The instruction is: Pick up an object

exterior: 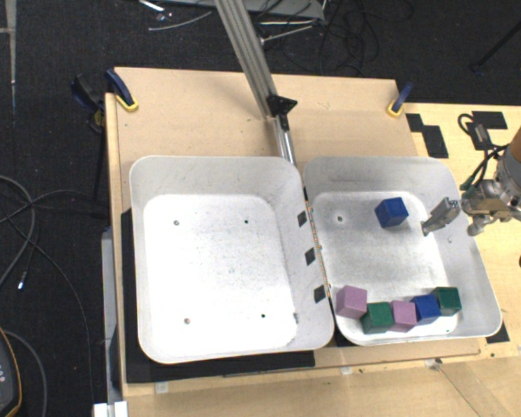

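The gripper [459,218] hangs over the right bin's [365,174] right edge, fingers spread wide and holding nothing. A blue cube [392,212] sits apart near the bin's far edge. Along its near edge lie a purple cube [352,301], green cube [379,317], pink cube [404,314], another blue cube [427,307] and dark green cube [449,300]. The left bin [156,181] lies beside it.

You see a grey metal gripper [458,219] with slim silver fingers [438,217]. Above it sits a brownish-orange band [519,148]. A thin cable [478,170] loops beside the band.

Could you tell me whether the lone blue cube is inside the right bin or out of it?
Inside: the blue cube rests on the right bin's floor.
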Robot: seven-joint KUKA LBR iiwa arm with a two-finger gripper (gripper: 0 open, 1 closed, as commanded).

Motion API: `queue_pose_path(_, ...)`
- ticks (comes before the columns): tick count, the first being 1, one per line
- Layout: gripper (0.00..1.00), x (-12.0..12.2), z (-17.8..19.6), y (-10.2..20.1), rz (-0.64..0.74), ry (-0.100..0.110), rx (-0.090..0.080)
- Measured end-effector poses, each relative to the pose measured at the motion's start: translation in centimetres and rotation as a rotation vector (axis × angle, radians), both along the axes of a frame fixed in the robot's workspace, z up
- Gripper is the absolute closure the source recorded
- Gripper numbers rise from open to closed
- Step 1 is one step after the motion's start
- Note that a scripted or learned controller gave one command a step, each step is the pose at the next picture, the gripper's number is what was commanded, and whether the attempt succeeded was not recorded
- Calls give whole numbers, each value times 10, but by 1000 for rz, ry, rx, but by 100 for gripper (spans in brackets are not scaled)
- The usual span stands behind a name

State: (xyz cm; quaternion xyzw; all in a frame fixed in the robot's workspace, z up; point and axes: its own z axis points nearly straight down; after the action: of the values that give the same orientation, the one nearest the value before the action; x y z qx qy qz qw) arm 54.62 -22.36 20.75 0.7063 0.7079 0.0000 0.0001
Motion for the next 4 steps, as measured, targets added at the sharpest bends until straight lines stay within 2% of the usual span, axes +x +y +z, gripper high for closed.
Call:
queue_pose_path(1,0,44,-115,39,3,2,1)
queue_pose_path(2,0,114,-111,58,4,-7,-1)
queue_pose_path(3,0,81,-112,86,1,2,0)
queue_pose_path(4,100,83,-102,85,2,-2,-2)
